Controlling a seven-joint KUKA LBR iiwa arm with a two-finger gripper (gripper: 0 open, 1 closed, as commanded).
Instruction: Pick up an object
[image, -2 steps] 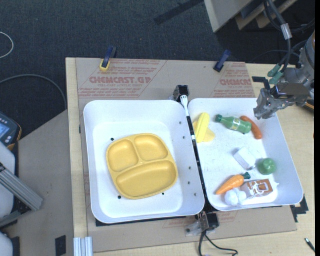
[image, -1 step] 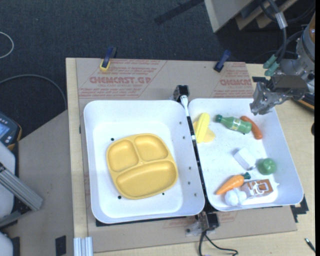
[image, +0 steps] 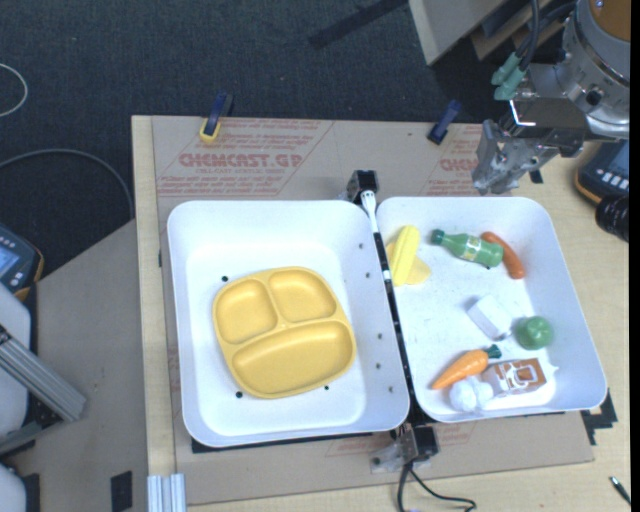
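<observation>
A brown cardboard-covered table carries two shallow white bins side by side on dark carpet. The left bin holds a yellow divided plate. The right bin holds the loose objects: a yellow banana-like piece, a green bottle touching an orange-red sausage shape, a small white block, a green ball, a carrot, and a white-and-brown packet by the near rim. The tool hangs above the far rim of the right bin, apart from every object; whether it is spread or pressed together I cannot tell. Nothing is picked yet: choosing, descending, gripping and lifting all seem left.
</observation>
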